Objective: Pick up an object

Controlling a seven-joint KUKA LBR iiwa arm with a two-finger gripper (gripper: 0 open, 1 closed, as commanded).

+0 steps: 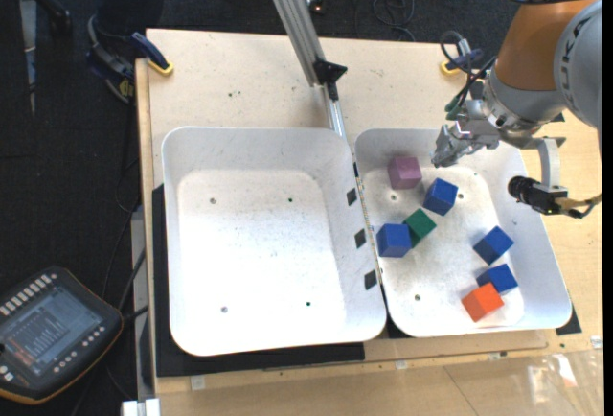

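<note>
Here, gripper [448,151] hovers over right bin [536,304], near back edge, just right of pink cube [404,172]; finger state impossible to tell. Nothing visibly between fingers. Blue cube [441,196] just below gripper. Green cube [420,224] touches another blue cube [394,240]. Two blue cubes and orange cube [482,301] toward front right.

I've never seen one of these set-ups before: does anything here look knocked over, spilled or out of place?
Nothing stands out. The blocks lie loose at odd angles inside the right bin, none over its rim: a purple block, a green block, an orange block and several blue ones. The gripper hangs above the bin's far edge.
</note>
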